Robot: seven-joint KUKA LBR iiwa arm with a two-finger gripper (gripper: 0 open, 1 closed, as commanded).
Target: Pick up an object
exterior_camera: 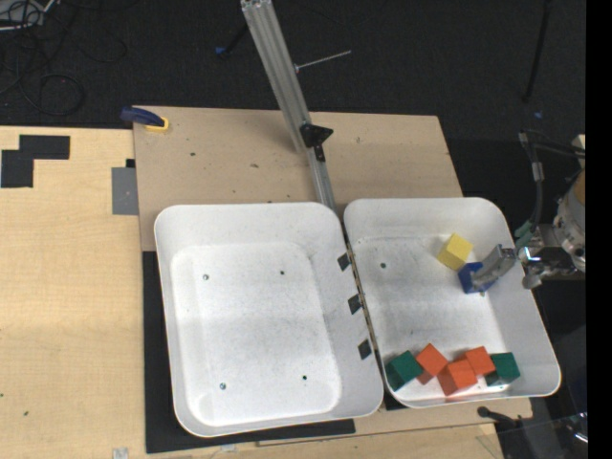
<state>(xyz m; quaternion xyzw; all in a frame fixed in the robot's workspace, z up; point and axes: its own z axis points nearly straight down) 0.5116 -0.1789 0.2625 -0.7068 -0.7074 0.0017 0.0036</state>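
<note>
At the near edge of the right bin (421, 220), a cluster of blocks sits packed against the front wall: a dark green block (403, 367) at the left, an orange block (431, 360) just behind and beside it, a larger orange-red block (458, 376) in the middle, another orange block (479, 359) touching it, and a green block (504, 366) at the right end. No writing or labels can be read on any of them.

Farther back in the same bin, near its right wall, a small blue block (469, 277) lies on the white floor. The pincer (490, 268) sits right at it, its grey fingers (495, 262) reaching in low from the right and slanting down toward the block; the blue block appears to be at the fingertips, but whether it is truly gripped between them cannot be told, nor how wide they stand. The wrist and cabling of the arm (555, 247) hang over the bin's right rim, stretched nearly level.

Just behind the blue block, touching or nearly so, stands a yellow block (456, 250), tilted slightly with one corner toward the camera.

The left bin (191, 228) lies beside the right one, joined by three small dark clips along the shared rim.

Beyond the bins, a grey aluminium rail (284, 79) slants up across the wooden bench (382, 151), held by a black bracket (315, 135). A blue and yellow clamp (145, 118) grips the far left corner of the board.
</note>
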